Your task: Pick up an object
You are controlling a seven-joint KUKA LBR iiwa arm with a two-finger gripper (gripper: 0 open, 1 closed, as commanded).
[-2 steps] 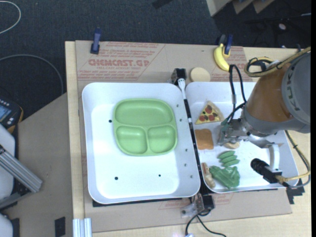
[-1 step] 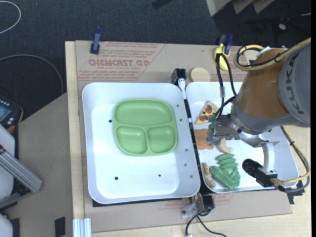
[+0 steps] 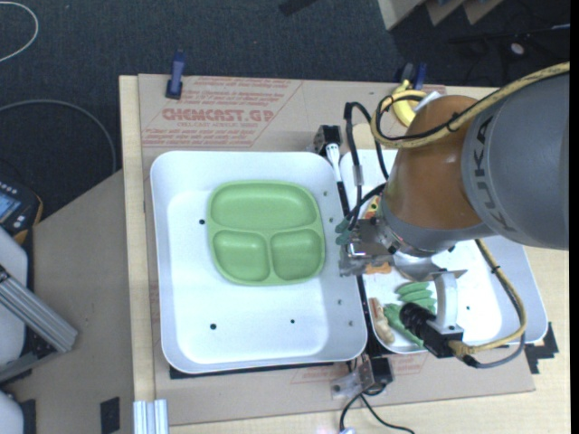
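Over the right-hand shallow white bin (image 3: 520,283) the grey arm with its orange band (image 3: 452,183) is reaching in from the right, its bulk covering most of that bin. Its jaws are hanging low near the bin's front-left corner, by some green pod-shaped pieces (image 3: 412,292) and a small tan dish (image 3: 384,331); whether they are open or closed I cannot tell. Toward the back of the left-hand white bin (image 3: 181,269) a pale green plastic divided tray with three compartments (image 3: 267,231) is lying flat. Both bins are sitting side by side on the table (image 3: 217,111), which is bearing red printed lettering along its back edge.
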